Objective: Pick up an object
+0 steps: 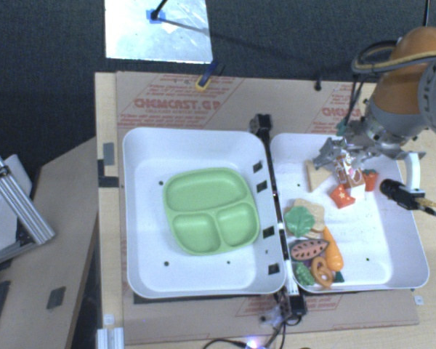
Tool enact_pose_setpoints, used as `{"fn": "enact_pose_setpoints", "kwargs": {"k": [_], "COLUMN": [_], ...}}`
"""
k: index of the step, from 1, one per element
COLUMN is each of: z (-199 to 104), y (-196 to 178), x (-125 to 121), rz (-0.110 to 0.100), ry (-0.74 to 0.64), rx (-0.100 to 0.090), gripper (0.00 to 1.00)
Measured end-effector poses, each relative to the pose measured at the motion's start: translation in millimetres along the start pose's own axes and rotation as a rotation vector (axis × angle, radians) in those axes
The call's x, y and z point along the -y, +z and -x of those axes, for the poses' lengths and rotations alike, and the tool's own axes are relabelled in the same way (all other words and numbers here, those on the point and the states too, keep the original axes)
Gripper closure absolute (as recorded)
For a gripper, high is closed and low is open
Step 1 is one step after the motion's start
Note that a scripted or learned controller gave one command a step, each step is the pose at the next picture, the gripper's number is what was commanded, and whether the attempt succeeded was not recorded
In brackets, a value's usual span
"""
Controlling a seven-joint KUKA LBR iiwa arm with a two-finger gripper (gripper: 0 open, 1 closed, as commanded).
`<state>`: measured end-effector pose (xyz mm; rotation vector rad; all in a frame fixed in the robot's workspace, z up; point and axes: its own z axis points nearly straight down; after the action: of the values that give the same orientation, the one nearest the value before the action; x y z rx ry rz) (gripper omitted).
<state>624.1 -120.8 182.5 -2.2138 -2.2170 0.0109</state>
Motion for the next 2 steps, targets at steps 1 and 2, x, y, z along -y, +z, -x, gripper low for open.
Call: {"fn": "enact_pose_setpoints", "kwargs": {"k": [1, 2], "z": [0, -1], "y": [-7, 56], "x": [-3, -5], "rz": [0.012, 0.008], "ry": [-0.002, -0.001], "rx": [0.001, 0.001], "gripper": [0.00, 0.00]}}
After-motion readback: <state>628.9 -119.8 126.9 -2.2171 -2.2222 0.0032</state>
